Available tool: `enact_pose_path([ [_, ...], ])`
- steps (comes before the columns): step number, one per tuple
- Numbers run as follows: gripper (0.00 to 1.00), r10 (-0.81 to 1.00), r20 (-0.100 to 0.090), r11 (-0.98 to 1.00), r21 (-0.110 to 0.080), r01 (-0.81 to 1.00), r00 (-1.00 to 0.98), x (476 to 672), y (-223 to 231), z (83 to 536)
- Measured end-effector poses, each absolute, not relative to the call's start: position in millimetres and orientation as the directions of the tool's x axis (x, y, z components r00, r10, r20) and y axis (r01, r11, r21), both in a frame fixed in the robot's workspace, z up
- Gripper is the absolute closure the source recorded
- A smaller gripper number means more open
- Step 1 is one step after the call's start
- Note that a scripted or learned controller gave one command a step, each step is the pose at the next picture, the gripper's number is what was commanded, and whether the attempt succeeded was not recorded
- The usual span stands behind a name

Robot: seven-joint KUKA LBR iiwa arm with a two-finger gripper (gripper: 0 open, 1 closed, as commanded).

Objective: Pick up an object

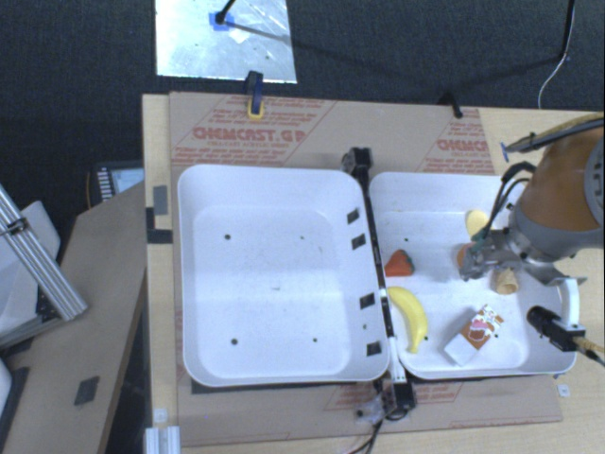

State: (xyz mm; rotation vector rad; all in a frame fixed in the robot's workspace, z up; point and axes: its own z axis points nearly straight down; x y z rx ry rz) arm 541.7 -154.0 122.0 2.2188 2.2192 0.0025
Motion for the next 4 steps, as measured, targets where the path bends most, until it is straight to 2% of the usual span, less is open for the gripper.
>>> enact_pose_path([
  [1, 1.0, 1.0, 0.002, 0.01, 0.002, 1.0, -0.01, 584.5, -106, 83],
  [2, 1.0, 1.0, 0.0, 0.008, 0.006, 1.0, -0.008, 625.7, -81, 86],
  [3, 1.0, 1.0, 0.0, 0.006, 0.006, 1.0, -0.006, 624.6, -83, 96],
  [4, 1.0, 1.0, 0.001, 0.01, 0.013, 1.0, -0.01, 656.3, -32, 191],
])
